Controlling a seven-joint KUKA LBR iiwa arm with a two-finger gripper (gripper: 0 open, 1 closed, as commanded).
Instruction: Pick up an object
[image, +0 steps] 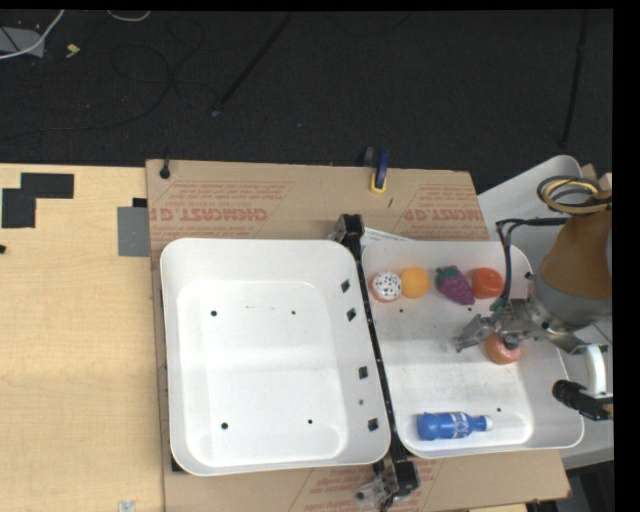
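The right bin (470, 385) holds several small objects. Along its far side sit a white speckled ball (386, 287), a yellow ball (415, 282), a purple toy fruit (456, 286) and an orange-red object (487, 282). A blue bottle with a white cap (450, 425) lies on its side near the front wall. My gripper (492, 333) is low over the right part of this bin. A small pink-orange object (503, 349) lies right under its front edge, partly covered by it. Whether that object is between the gripper's parts cannot be made out.
The left bin (260, 350) shows bare white floor. A black divider with clips (362, 340) runs between the bins. Both rest on cardboard (300, 205). The grey arm with its orange band (585, 255) enters from the right above the right bin's wall.
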